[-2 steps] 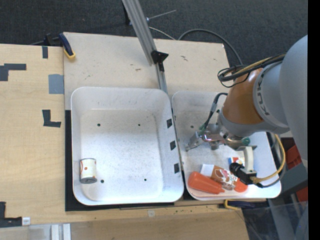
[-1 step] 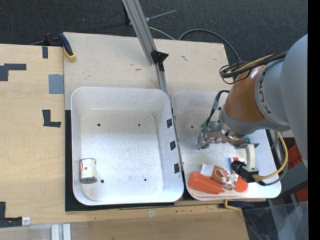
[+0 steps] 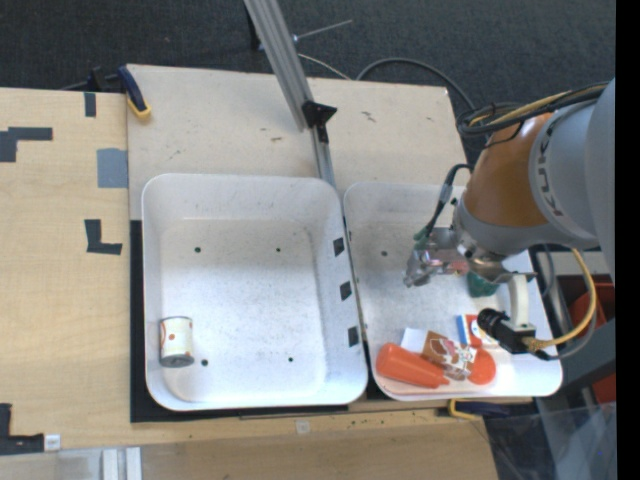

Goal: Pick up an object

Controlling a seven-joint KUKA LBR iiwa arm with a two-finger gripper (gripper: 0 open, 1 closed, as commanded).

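Observation:
My gripper (image 3: pixel 424 267) hangs over the middle of the right bin (image 3: pixel 385 218), below the grey and orange wrist. Nothing shows beneath it but bare bin floor. At the bin's front lie an orange carrot-shaped object (image 3: pixel 409 366), a small brown packet (image 3: pixel 439 348), an orange rounded piece (image 3: pixel 482 369) and a blue and white item (image 3: pixel 468 327). A teal object (image 3: pixel 483 285) peeks out just right of the gripper, partly hidden by the arm. In the left bin (image 3: pixel 240 193), a small white can with a brown label (image 3: pixel 176 341) stands near the front left corner.
A slanted metal bar (image 3: pixel 285 53) crosses the bench behind the bins. A yellow and blue tool (image 3: pixel 135 93) lies at the bench's back left. Cables (image 3: pixel 575 313) run along the arm by the right bin's right side.

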